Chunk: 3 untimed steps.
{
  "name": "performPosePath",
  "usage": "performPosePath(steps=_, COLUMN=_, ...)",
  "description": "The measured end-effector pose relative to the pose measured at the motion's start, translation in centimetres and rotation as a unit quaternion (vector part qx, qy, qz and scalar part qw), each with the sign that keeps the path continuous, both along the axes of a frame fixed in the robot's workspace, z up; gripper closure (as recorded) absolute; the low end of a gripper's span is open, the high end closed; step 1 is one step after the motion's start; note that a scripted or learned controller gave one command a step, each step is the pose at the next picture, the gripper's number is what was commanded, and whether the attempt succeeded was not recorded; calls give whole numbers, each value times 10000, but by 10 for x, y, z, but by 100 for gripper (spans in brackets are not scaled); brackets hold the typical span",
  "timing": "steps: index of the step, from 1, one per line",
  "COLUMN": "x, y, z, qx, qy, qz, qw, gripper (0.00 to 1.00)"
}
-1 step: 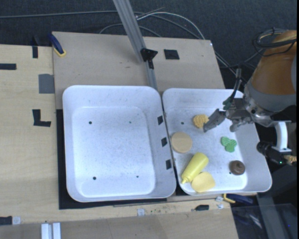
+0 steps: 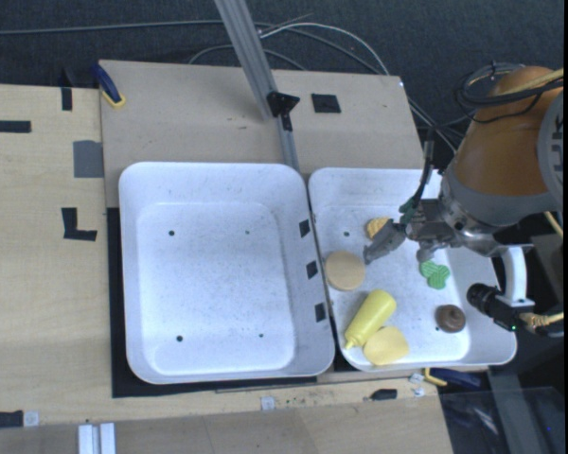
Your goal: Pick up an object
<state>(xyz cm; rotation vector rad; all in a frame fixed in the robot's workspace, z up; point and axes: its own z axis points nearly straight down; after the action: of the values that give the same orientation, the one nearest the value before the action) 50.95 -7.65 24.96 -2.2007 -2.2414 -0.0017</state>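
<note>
A pale wooden bench point(image 2: 38, 282) carries 2 shallow white bins side by side, resting on a tan board point(image 2: 199, 112) with black tape marks scattered around. Beyond the bench lies dark carpet point(image 2: 95, 8), crossed by thin cables, and a grey metal post point(image 2: 251, 50) slants down toward the gap between the bins. The left bin point(image 2: 133, 253) has a speckled white floor. The right bin point(image 2: 483, 348) holds the objects: a yellow bottle point(image 2: 369, 316) lying tilted, touching a yellow lump point(image 2: 386, 346) just below it, a tan round disc point(image 2: 345, 271) near the bin's left wall, a small yellow piece point(image 2: 377, 226) higher up, a green piece point(image 2: 435, 274) and a brown round piece point(image 2: 450, 319) toward the right. The gripper point(image 2: 390, 241) hangs over the right bin between the small yellow piece and the tan disc; whether its pincer is wide or narrow I cannot tell, and nothing is seen between its parts.
</note>
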Motion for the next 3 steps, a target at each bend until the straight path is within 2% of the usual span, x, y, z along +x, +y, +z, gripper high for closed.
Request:
performPosePath(steps=1, x=39, y=-5, z=22, qx=-6, qy=-4, qz=248, qw=9997, gripper=0)
performPosePath(steps=2, x=14, y=-69, z=-7, qx=-11, qy=14, qz=-107, qw=9999, gripper=0)
performPosePath(steps=3, x=24, y=-113, z=-25, qx=-9, qy=16, qz=-89, qw=10000, gripper=0)
